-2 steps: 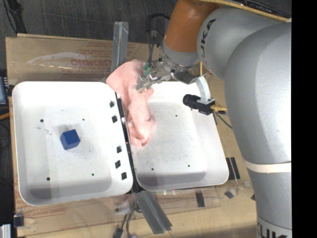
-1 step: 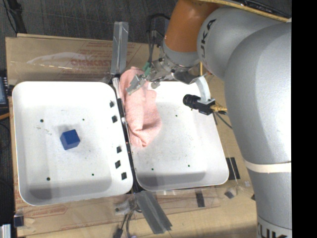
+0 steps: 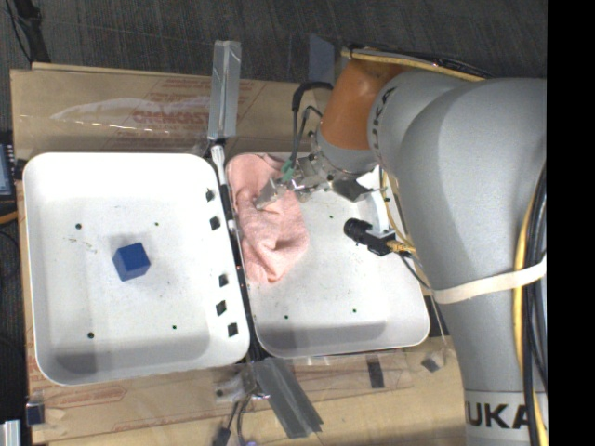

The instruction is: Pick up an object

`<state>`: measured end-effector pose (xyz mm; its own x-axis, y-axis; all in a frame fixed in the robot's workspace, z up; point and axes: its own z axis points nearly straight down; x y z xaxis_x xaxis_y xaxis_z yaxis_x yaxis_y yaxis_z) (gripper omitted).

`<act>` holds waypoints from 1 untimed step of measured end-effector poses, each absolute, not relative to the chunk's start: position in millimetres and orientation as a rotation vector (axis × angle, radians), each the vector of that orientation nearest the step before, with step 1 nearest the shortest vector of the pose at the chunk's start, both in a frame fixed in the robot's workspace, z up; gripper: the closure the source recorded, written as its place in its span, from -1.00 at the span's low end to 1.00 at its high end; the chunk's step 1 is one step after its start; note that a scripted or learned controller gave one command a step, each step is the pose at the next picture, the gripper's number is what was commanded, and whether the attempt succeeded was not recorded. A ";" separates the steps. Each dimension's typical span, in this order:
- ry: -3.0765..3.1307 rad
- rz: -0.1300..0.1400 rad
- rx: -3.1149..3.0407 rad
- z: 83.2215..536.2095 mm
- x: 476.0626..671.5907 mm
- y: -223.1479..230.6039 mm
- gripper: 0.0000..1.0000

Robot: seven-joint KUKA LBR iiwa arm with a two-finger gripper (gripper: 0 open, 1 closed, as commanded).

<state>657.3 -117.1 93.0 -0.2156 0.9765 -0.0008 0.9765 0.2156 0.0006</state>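
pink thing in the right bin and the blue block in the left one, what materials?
Pink thing: looks like soft cloth, matte, maybe terry; it lies crumpled in folds against the right bin's left wall. Blue block: rigid cube with crisp edges, matte; foam, wood or plastic, can't tell which.

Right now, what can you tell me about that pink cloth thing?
The pink cloth looks soft, like a small towel, crumpled and folded into a loose heap. It lies in the right white bin, pressed against that bin's left wall, next to the divider between the two bins. The robot's hand is down at the cloth's upper part, touching or nearly touching it.
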 end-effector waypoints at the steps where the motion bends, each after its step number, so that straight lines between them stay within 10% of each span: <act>1: 2.503 0.002 1.894 94.5 658.2 -156.5 -1.00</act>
